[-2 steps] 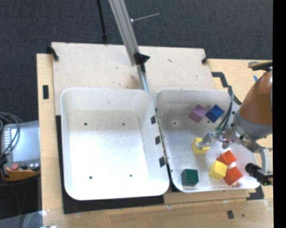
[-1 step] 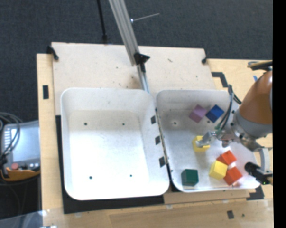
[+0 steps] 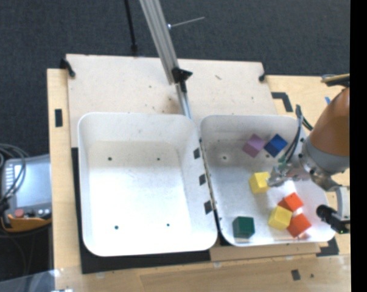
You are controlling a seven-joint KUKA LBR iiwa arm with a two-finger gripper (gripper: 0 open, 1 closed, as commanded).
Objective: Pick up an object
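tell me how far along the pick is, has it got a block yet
Done: the arm has reached into the right bin, with the gripper low beside the yellow block. In hand: nothing visibly; no block is lifted, and the fingers can't be made out. Left: grasp and raise one. The purple block, blue block and green block all rest on the bin floor.

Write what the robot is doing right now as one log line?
gripper low in right bin | beside yellow block | grasp unconfirmed | left bin untouched
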